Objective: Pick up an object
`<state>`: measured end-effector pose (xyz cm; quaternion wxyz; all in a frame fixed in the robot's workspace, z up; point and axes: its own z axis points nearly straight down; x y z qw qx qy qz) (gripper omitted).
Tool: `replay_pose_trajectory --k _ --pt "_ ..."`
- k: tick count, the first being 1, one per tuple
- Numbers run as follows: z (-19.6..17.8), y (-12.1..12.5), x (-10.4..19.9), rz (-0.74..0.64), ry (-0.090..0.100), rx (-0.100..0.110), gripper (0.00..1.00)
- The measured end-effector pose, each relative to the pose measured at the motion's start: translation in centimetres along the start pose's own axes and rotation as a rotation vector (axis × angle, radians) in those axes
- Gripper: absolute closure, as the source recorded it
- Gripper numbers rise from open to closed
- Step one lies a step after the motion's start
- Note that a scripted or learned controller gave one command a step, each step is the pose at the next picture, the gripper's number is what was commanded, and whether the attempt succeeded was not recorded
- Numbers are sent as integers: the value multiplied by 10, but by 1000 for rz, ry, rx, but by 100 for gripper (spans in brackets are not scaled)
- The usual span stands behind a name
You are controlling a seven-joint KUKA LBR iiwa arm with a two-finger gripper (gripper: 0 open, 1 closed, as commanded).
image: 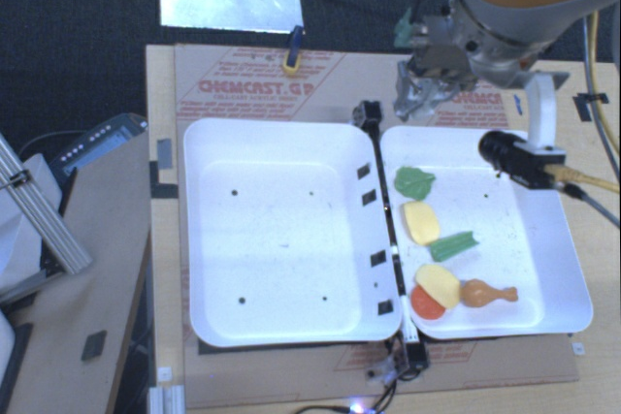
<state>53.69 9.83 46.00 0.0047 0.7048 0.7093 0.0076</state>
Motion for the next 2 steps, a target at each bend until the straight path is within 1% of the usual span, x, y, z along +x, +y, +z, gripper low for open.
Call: replay_pose_trajectory --k 1,2 --pt "-80 50 2 1 -2 3 100" --pt "54 35 35 -1 -5 30 100"
